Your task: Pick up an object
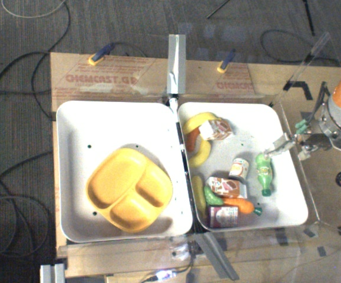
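While one yellow tray (130, 189) fills the left bin (76, 122), two bananas (198, 135) lie right

Robotics lab, clamped bench (117, 75), floor cables (35, 5)

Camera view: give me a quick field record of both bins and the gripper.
left bin: yellow divided tray
right bin: banana, green bottle, carrot, small jar, several packaged items
gripper: over the right bin's right side, just above the green bottle
held: nothing seen between fingers
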